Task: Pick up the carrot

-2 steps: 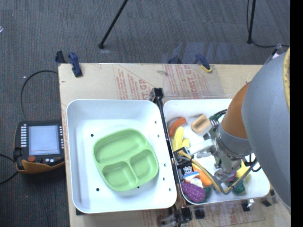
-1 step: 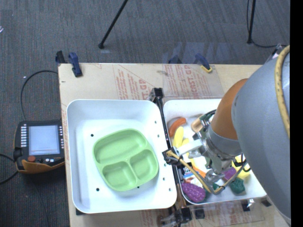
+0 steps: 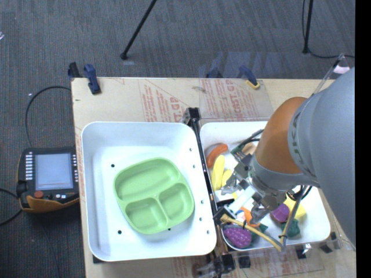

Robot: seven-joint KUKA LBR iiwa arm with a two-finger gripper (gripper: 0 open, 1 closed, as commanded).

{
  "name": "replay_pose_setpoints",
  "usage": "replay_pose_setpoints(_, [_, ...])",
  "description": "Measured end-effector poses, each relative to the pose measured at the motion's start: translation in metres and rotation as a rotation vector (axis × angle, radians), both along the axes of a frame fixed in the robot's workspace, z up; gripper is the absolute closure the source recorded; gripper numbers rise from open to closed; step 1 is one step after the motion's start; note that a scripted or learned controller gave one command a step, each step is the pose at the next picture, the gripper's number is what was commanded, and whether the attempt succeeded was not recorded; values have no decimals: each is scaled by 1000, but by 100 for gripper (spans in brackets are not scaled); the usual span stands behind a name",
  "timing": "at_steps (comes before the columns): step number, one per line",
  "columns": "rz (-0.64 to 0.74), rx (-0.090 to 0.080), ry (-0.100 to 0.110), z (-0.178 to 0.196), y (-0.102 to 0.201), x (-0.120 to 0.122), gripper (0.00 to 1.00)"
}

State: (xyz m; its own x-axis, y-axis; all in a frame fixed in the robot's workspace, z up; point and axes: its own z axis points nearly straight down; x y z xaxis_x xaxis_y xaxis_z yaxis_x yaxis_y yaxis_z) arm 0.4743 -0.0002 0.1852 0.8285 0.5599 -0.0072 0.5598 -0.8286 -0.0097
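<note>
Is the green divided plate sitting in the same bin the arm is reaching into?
No: the green divided plate lies in the left bin, while the arm reaches into the right bin among the toy food.

green tray [image 3: 153, 203], white bins [image 3: 95, 155], purple grapes [image 3: 238, 236], yellow banana [image 3: 218, 171]

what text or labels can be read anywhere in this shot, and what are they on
Red printing on the brown board under the bins: it lies upside down and is too blurred to read.
Screen of the handheld controller on the floor: pale, with no legible characters.
Nothing readable on the green plate or the toys.
</note>
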Motion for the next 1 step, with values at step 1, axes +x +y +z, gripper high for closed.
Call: replay_pose_setpoints(1, [165, -1, -1, -77, -85, 14, 0])
